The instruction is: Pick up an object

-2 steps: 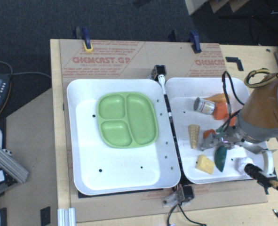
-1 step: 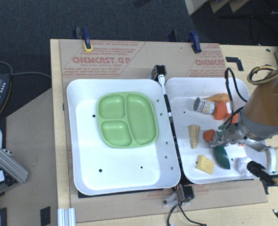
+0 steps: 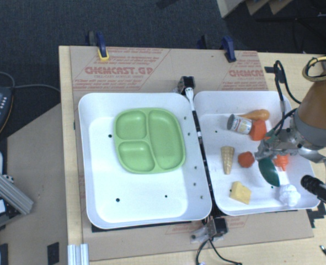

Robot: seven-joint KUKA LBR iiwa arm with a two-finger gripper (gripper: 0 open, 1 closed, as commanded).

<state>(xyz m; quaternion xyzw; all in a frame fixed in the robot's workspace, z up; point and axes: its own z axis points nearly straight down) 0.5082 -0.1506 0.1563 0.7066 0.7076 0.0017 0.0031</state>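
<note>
I see the gripper low over the right bin, at the right-centre of the frame, arm coming in from the right edge; its finger state I cannot tell, the tips are lost among coloured clutter, so I claim no hold on anything.

Candidates sit tight around it; a red ball lies just to the frame-left of the gripper, near but apart as far as I can judge; a dark green object lies just below it, long axis running upper left to lower right, its upper end under the wrist hardware; an orange-red piece sits beside that, touching or nearly so, cannot separate them; a white crumpled thing is further toward the lower right corner of the bin.

Further off, to the upper left of the gripper: a small bottle lying on its side with an orange item above it; an ice-cream cone with its long axis vertical in the frame, left of the ball; a yellow wedge at lower centre of the bin.

My judgement: the nearest targets are the green object and the ball; a grasp on the green one wants fingers closing across its diagonal axis; crowding risks a pinch on two things.

The left bin holds a green divided plate, well apart from the gripper.
</note>
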